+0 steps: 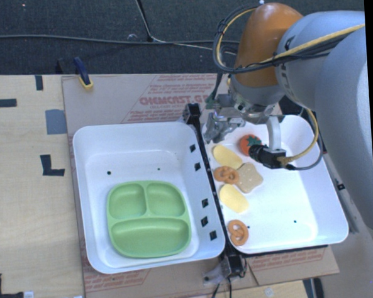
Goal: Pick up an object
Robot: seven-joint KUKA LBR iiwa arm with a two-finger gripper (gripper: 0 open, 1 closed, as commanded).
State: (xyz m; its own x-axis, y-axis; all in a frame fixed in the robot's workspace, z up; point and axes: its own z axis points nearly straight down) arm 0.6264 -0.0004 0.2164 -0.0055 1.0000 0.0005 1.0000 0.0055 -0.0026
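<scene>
The gripper [218, 127] is seen low over the far left corner of the right bin [317, 222]; whether anything is held cannot be told. A pale yellow piece [226, 155] lies just beside it; pretzels [226, 173] and a tomato [248, 144] are scattered near; a green plate [148, 218] sits in the left bin [91, 182].

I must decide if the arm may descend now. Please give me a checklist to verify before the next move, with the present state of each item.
1. Objects available in the right bin: ok; several food pieces lie there.
2. Gripper above the right bin: ok; it is over the far left corner.
3. Finger opening: cannot tell.
4. Nearest target free: ok; the yellow piece lies just below the gripper, uncovered.
5. Crowding: not ok; pretzel and tan piece appear to touch.
6. Green tray in the left bin: ok; away from the arm.
</scene>
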